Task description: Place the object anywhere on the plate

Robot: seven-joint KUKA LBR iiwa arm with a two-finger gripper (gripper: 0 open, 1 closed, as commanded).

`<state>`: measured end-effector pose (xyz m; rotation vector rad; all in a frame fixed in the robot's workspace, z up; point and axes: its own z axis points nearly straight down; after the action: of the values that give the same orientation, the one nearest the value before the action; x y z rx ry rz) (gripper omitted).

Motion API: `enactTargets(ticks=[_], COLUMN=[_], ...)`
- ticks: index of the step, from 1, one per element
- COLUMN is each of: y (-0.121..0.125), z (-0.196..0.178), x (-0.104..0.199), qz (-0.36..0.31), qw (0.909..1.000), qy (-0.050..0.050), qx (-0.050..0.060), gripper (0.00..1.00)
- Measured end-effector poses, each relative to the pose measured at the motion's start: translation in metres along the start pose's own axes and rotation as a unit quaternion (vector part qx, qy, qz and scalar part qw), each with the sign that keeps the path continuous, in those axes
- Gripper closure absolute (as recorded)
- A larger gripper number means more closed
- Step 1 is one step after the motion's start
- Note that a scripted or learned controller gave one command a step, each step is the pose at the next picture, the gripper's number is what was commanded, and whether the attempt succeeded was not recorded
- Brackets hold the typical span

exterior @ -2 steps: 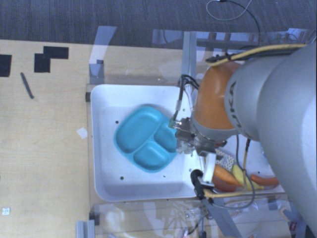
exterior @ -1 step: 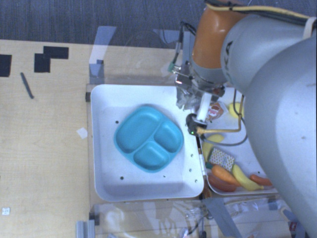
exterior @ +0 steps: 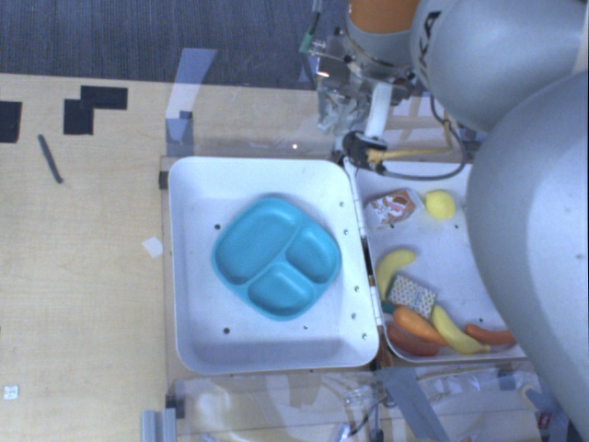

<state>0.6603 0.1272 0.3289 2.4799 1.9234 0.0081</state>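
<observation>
A blue plate [exterior: 276, 258] with three compartments lies tilted in the middle of the left white bin [exterior: 195, 210], and nothing rests on it. My gripper [exterior: 348, 116] hangs under the orange wrist band, above the far rims where the two bins meet. The right bin [exterior: 451, 251] holds toy foods: a red-and-white wrapped piece [exterior: 391, 207], a yellow lemon [exterior: 440, 204], a banana [exterior: 394, 267], a patterned square block [exterior: 410, 294], a carrot [exterior: 416, 325] and a second banana [exterior: 456, 331]. The gripper is beyond all of them, clear of the plate.
The grey arm [exterior: 525, 109] covers the right bin's right side. A red sausage-like piece [exterior: 490, 335] lies at that bin's near edge. Black tape marks [exterior: 87, 109] and a dark stick [exterior: 50, 157] sit on the wooden bench to the left.
</observation>
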Motion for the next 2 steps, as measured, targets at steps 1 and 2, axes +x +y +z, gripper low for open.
enactTargets(ticks=[1, 2], y=[-0.052, -0.11], z=[0.126, 0.216], x=[0.012, 0.05], qz=[0.121, 0.218], qw=[0.9926, 0.9759], qy=[-0.002, 0.002], qx=[0.003, 0.0], gripper=[1.0, 1.0])
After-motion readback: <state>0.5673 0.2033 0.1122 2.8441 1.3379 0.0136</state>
